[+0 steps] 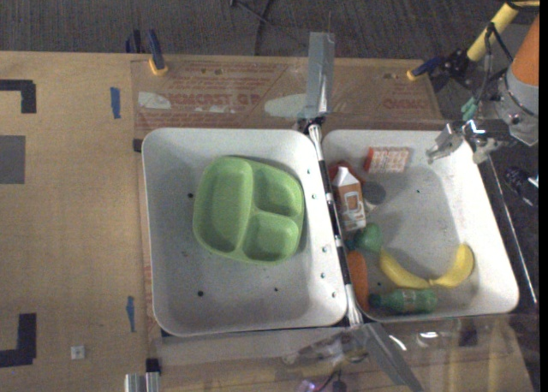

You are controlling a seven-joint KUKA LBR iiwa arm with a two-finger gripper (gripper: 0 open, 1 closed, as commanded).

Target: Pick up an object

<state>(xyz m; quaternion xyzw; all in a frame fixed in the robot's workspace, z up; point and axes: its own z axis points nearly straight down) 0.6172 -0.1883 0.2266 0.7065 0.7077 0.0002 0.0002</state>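
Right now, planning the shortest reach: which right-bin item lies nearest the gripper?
The orange box, at the bin's top edge, closest to the gripper; the others lie lower.

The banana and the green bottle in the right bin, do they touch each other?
Cannot tell. In the camera view the banana curves just above the green bottle near the right bin's front wall; their edges meet with no plain gap, but real contact is not sure.

The grey arm enters at the upper right, its orange band at the frame's edge. Its claw hangs over the top right corner of the right bin, metal fingers spread apart, nothing between them.
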